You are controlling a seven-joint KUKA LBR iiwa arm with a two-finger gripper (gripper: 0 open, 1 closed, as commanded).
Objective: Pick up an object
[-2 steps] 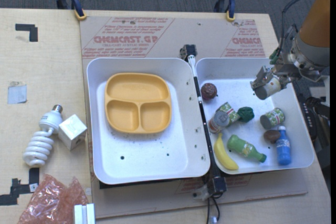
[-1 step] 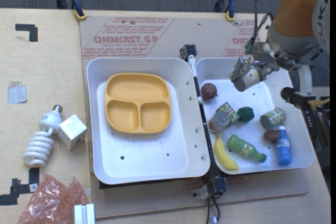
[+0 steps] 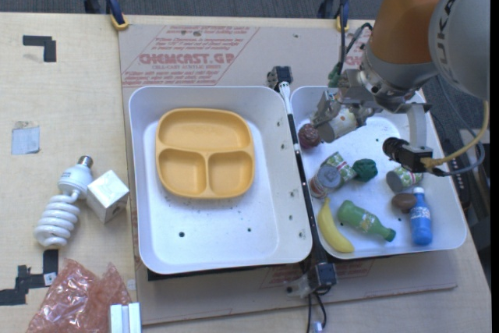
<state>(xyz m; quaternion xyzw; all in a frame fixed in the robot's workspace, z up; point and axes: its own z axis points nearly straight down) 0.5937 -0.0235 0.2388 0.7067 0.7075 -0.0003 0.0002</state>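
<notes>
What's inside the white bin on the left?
The left bin holds a yellow divided tray, with nothing in its three compartments. Whatever lies under that tray is covered.

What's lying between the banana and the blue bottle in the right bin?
In the camera view, a green bottle lies between the banana and the blue bottle.

Yellow-orange tray (image 3: 205, 150), yellow banana (image 3: 334, 228), green bottle (image 3: 365, 220), blue bottle (image 3: 420, 219), white bins (image 3: 140, 191).

A banana (image 3: 334, 231), a green bottle (image 3: 365, 220) laid on its side, a blue bottle (image 3: 420, 219), a small can (image 3: 330, 174) and a dark green lump (image 3: 364, 168) are seen in the right bin (image 3: 448, 234).
</notes>
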